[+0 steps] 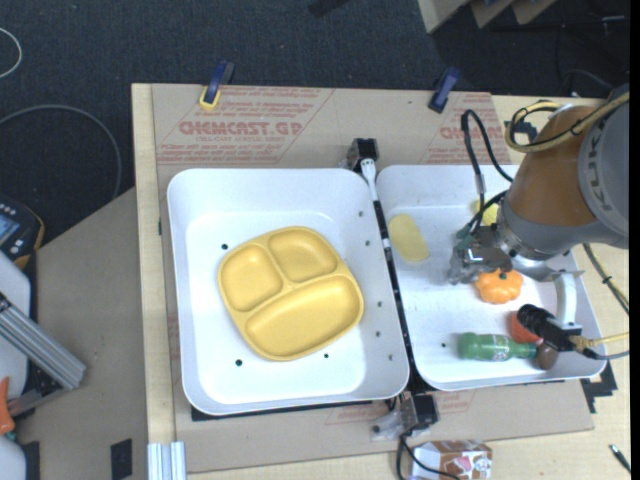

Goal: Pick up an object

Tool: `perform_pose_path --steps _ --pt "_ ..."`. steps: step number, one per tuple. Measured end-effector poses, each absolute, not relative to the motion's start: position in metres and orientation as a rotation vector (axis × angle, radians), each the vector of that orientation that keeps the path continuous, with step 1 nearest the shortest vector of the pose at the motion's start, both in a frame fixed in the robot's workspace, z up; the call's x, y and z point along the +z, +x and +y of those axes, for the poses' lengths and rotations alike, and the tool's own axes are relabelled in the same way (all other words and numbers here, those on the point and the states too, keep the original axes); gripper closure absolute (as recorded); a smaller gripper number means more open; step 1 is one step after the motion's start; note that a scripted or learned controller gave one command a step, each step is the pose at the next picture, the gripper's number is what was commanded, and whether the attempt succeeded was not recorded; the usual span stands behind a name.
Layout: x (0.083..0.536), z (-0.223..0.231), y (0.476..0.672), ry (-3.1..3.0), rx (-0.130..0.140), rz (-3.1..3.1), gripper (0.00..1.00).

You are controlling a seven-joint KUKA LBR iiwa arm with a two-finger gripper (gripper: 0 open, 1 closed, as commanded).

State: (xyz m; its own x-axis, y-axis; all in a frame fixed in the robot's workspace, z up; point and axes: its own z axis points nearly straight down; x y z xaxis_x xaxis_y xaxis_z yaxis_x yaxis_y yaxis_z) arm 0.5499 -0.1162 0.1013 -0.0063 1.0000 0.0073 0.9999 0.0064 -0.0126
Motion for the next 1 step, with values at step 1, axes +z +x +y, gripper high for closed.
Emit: perform_pose_path --steps 1 --pt "0.0832 -0.1293 0.5741 -2.221 -0.001 -2.224 1.00"
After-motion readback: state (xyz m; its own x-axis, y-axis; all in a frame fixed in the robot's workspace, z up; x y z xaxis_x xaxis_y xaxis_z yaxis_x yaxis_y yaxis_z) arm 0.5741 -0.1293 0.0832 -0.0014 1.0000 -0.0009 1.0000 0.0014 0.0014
